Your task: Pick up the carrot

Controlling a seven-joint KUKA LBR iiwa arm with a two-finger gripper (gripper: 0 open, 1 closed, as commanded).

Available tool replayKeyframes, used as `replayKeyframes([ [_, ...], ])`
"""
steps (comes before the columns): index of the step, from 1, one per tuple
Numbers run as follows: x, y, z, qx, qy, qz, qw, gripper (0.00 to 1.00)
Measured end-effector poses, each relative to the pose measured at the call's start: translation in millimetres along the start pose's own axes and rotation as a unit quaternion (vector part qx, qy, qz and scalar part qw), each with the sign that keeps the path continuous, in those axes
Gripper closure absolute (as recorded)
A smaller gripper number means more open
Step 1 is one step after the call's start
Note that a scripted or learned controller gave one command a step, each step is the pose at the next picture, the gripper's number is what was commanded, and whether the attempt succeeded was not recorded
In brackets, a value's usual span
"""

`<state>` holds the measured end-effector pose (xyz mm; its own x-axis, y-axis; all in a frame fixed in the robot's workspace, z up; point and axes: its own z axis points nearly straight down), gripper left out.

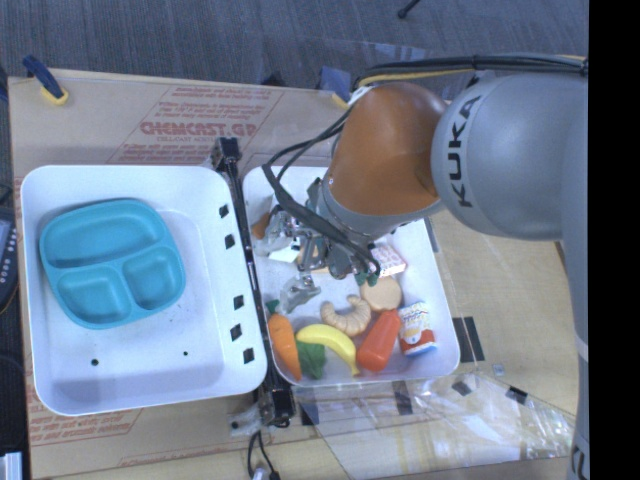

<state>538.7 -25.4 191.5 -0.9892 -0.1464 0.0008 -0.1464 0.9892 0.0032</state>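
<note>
The carrot (284,347) is orange with a small green top. It lies along the left wall of the right bin (443,298), near its front corner. My gripper (302,268) hangs over the left middle of that bin, a short way behind the carrot and apart from it. The orange wrist band and grey arm hide the bin's back half.
Beside the carrot lie a yellow banana (331,343), a green piece (312,361), a red vegetable (378,341), a croissant (347,315), a round biscuit (381,294) and a small can (417,329). The left bin (130,378) holds a blue divided tray (110,261).
</note>
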Motion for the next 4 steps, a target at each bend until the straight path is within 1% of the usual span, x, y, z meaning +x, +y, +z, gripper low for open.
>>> replayKeyframes([
  [1, -65, -52, -2, 0.003, -0.003, -0.141, 0.99, 0.0],
  [2, -114, -51, -32, 0.004, -0.005, -0.148, 0.9889, 0.0],
  [3, -119, -16, -133, 0.005, -0.008, -0.155, 0.9878, 0.0],
  [4, -127, 50, -152, 0.002, -0.005, -0.169, 0.9856, 0.0],
])
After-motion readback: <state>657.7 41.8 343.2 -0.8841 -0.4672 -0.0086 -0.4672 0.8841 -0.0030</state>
